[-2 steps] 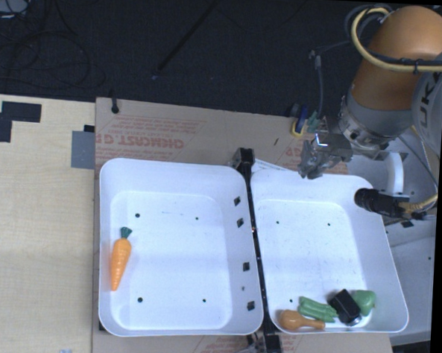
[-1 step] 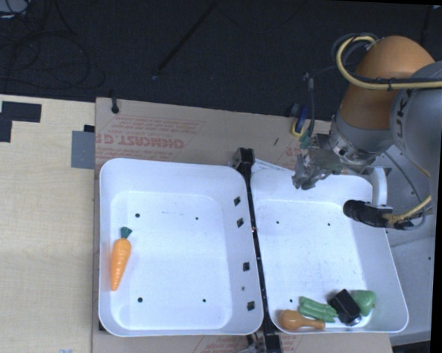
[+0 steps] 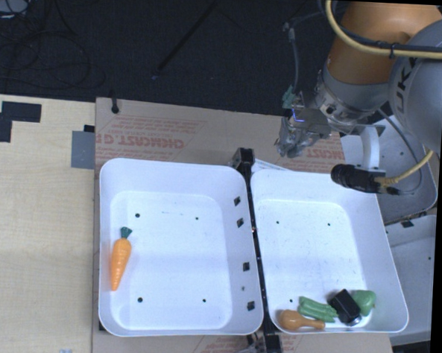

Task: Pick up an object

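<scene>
A carrot (image 3: pixel 119 260) lies in the left bin (image 3: pixel 168 178), near its left wall. Its long axis runs almost straight up and down the view, with the green top toward the far side and the orange tip toward the near rim.

In the right bin (image 3: pixel 321 191), a cluster sits in the near right corner. From left to right it holds a tan pear-shaped piece (image 3: pixel 299 321) with its stem pointing right, a green pod (image 3: pixel 317 308) lying slantwise, a black block (image 3: pixel 344 306) and a green piece (image 3: pixel 363 299) partly covered by the block.

The gripper (image 3: pixel 291 145) hangs above the cardboard beyond the right bin's far rim, touching nothing. It is dark and blurred, so whether it is spread or closed cannot be told. The arm (image 3: pixel 373 62) is cut off by the top and right edges.
</scene>
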{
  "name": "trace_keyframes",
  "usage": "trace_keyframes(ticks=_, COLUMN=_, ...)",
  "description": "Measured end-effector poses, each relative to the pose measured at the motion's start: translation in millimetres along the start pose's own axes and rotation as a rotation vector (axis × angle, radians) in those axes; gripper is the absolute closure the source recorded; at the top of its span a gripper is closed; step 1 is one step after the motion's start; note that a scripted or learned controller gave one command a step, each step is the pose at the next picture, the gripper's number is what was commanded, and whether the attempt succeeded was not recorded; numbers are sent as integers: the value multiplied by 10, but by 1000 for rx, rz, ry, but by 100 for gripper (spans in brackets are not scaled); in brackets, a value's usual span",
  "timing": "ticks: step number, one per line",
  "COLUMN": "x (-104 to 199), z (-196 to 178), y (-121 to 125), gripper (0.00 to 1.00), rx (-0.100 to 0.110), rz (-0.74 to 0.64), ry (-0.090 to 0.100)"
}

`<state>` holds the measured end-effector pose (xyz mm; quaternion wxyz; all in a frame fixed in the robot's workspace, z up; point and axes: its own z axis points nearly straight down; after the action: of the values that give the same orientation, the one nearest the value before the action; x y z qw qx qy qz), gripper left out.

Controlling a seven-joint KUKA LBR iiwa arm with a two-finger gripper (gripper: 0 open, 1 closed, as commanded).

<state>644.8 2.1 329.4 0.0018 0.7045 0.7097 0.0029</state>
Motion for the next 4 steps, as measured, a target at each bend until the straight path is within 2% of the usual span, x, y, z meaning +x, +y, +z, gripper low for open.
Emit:
trace_keyframes(ticks=1, x=1207, z=-161, y=-5, gripper=100, rx=7, rz=-6, ry=2)
trace_keyframes(ticks=2, x=1931, z=-749, y=7, gripper=100, rx=4, rz=-1, ry=2)
trace_keyframes(ticks=3, x=2443, z=-2170, y=14, gripper=100, rx=-5, rz=1, ry=4)
trace_keyframes(ticks=4, x=2430, z=-2070, y=15, gripper=100, rx=13, rz=-3, ry=-4)
